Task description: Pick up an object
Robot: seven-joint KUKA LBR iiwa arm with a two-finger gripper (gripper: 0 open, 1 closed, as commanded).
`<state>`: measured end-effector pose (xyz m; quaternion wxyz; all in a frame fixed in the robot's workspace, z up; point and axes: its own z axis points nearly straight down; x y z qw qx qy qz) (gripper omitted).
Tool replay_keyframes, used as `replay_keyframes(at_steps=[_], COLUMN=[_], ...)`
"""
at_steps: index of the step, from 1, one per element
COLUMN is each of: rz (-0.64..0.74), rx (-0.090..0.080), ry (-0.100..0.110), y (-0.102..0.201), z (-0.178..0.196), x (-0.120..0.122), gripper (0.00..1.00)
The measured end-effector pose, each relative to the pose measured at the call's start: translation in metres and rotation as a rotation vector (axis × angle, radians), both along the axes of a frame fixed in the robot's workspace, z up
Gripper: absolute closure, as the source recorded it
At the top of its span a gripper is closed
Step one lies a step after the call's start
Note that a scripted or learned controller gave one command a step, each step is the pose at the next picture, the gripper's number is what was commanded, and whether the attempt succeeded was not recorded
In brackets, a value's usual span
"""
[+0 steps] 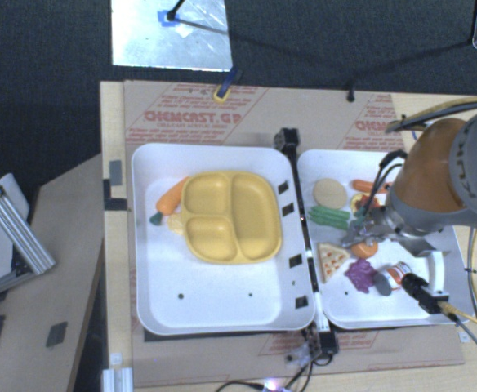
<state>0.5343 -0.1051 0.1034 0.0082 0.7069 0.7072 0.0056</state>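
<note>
The right bin (336, 317) holds several toy foods: a beige round piece (331, 192), green beans (329, 216), a pizza slice (332, 260), purple grapes (358, 274), and a red-orange piece (364, 251). My gripper (359, 235) hangs low over the middle of this bin, just above the red-orange piece and right of the green beans. The arm's grey and orange wrist (434, 174) covers the bin's right part. Nothing shows as lifted.
The left bin (222, 309) bears a yellow divided plate (226, 216) with an orange carrot (171, 195) at its left rim. A small orange toy (361, 186) lies at the right bin's back. More small items (398, 277) sit near its front right corner.
</note>
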Motion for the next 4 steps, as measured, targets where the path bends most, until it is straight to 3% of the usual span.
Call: replay_keyframes(at_steps=[1, 2, 3, 4], rz=[0.003, 0.004, 0.004, 0.009], rx=[0.002, 0.003, 0.003, 0.004], ry=[0.014, 0.013, 0.015, 0.016], y=[-0.002, 0.004, 0.004, 0.046], z=[0.057, 0.103, 0.122, 0.114], x=[-0.008, -0.010, -0.008, 0.028], gripper=[1.00, 1.00, 1.00, 1.00])
